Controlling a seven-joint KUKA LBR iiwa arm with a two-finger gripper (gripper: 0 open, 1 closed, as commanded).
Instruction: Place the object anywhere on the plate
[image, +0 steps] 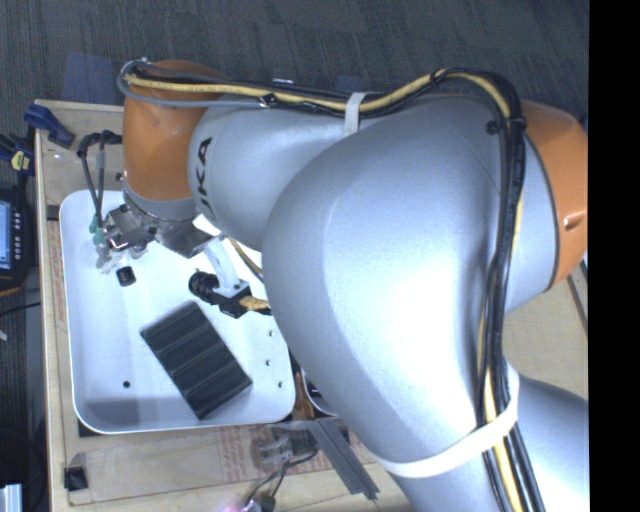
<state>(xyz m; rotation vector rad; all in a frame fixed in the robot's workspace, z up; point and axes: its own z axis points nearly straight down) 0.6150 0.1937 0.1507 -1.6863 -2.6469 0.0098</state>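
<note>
A dark ribbed rectangular plate (196, 359) lies flat and at a slant in the lower middle of the left white bin (80, 330). My gripper (115, 252) hangs over the bin's upper left corner, up and to the left of the plate and apart from it. A small black block (125, 276) shows just under the gripper's tip; whether it is part of the gripper or a loose thing is unclear. The grey arm (400, 260) with its orange band (155, 140) hides the right bin and most of the bench.
A black cable plug (215, 290) on the wrist hangs just above the plate's upper end. A tiny dark speck (127, 383) lies on the bin floor left of the plate. Bare bin floor shows along the left wall and the front edge.
</note>
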